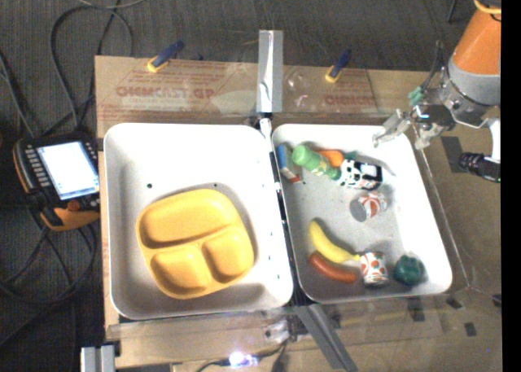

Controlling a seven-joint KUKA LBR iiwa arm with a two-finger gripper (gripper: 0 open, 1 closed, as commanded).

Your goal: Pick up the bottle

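Note:
A green bottle (pixel 308 158) lies on its side in the far left corner of the right bin (pixel 430 214). It touches an orange carrot-like toy (pixel 330 156) on its right. My gripper (pixel 404 133) hangs over the bin's far right corner, well to the right of the bottle. Its fingers are spread open with nothing between them. The grey and orange arm (pixel 476 61) reaches in from the upper right.
The right bin also holds a blue item (pixel 283 160), a black-and-white cow toy (pixel 359 173), a red-and-white can (pixel 369 206), a banana (pixel 329 242), a sausage (pixel 332 269), a small spotted can (pixel 374 269) and a green lump (pixel 409 270). A yellow divided tray (pixel 195 240) lies in the left bin (pixel 122 199).

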